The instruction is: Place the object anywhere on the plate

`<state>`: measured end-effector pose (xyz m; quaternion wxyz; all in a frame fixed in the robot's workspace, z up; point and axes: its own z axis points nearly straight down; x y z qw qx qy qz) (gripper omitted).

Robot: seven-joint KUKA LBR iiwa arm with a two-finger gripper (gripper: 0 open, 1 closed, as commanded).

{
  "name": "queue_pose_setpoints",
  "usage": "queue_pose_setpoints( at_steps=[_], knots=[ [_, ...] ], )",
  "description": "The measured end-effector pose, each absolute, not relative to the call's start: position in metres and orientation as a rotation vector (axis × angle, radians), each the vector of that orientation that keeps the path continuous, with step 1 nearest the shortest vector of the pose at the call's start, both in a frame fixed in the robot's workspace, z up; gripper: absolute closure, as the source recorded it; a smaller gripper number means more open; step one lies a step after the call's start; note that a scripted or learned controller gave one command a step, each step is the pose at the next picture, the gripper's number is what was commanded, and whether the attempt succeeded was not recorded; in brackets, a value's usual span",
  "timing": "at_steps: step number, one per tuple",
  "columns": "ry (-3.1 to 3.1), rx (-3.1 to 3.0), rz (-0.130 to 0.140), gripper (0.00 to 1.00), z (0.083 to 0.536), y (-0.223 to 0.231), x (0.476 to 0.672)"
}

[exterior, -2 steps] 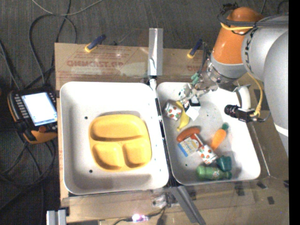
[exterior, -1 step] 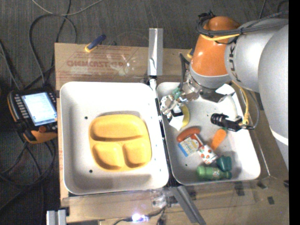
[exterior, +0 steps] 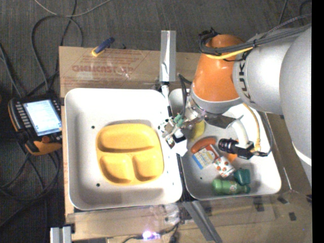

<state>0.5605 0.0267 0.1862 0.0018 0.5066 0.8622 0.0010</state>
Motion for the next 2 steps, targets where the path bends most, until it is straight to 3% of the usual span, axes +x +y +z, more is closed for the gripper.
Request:
queue_pose_setpoints(
  at_steps=[1, 2],
  knots=[
    [2.831, 1.365, -0.002, 1.0, 0.183, 0.0544, 0.5446],
    [2.832, 1.365, 0.0, 0.0, 0.183, 0.0547, 0.5446]
  ],
)
